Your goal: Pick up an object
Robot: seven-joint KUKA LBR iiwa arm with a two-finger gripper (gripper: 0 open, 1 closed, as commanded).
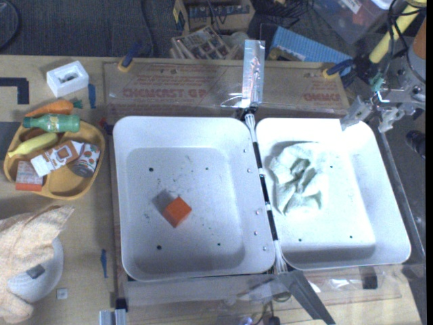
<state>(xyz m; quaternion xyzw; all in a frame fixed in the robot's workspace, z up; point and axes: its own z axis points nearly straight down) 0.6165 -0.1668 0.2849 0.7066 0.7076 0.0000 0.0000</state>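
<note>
**Gripper parked at the right bin's far corner, block alone in the left bin**

The gripper hangs over the far right corner of the right bin, at about one o'clock from that bin's middle. Its two fingers stand spread apart with nothing between them.

The orange block lies on the floor of the left bin, a little toward seven o'clock from that bin's centre. It touches no wall, and bare white floor lies open on every side of it, widest toward twelve and three o'clock.

A crumpled pale green cloth sits in the right bin, toward its ten o'clock side and close to the ridge where the two bins meet. The floor from three to six o'clock of the cloth is open.

At nine o'clock of the left bin, off on the bench, a wooden bowl holds toy food.
</note>
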